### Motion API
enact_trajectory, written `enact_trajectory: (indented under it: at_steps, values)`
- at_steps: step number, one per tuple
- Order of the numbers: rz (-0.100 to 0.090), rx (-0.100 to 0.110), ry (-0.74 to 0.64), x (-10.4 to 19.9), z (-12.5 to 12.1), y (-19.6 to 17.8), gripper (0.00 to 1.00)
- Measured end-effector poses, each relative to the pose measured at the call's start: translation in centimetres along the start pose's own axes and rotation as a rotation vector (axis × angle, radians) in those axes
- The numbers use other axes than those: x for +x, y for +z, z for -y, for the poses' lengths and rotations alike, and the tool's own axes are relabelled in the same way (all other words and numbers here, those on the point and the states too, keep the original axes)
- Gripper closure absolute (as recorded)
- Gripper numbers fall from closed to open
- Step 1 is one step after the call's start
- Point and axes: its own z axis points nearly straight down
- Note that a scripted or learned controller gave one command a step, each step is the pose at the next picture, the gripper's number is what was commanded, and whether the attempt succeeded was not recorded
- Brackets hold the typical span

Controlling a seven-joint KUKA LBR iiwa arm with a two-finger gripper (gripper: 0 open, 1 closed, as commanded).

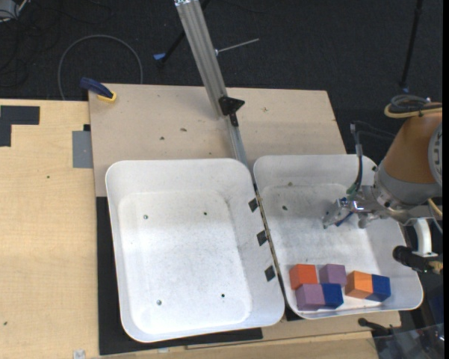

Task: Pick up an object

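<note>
Several small blocks lie along the near edge of the right bin (299, 172): an orange block (304, 275), a purple block (332, 274), a larger purple block (310, 296), a blue block (332, 295), another orange block (359, 283) and a blue block (380, 286). My gripper (342, 214) hangs over the right half of that bin, above bare floor and well behind the blocks. Its metal fingers point left and down, spread apart, with nothing between them.
The left bin (134, 178) sits beside the right one, with black clips on the shared rim. A slanted aluminium bar (206, 58) rises behind the bins. The arm's orange band (412, 155) stands at the right bin's far right edge.
</note>
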Motion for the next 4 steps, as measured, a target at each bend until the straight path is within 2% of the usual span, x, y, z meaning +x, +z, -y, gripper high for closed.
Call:
enact_trajectory:
  at_steps: [1,2,3,4]
  values:
    - [0.004,-0.014,-0.004,2.6,-4.3,1.1,0.00]
    - [0.002,-0.009,-0.003,2.5,-4.0,0.2,1.00]
    - [-0.001,-0.012,-0.007,10.7,-5.6,-3.3,1.00]
    - [-0.001,-0.011,-0.007,21.5,-4.3,-8.9,1.00]
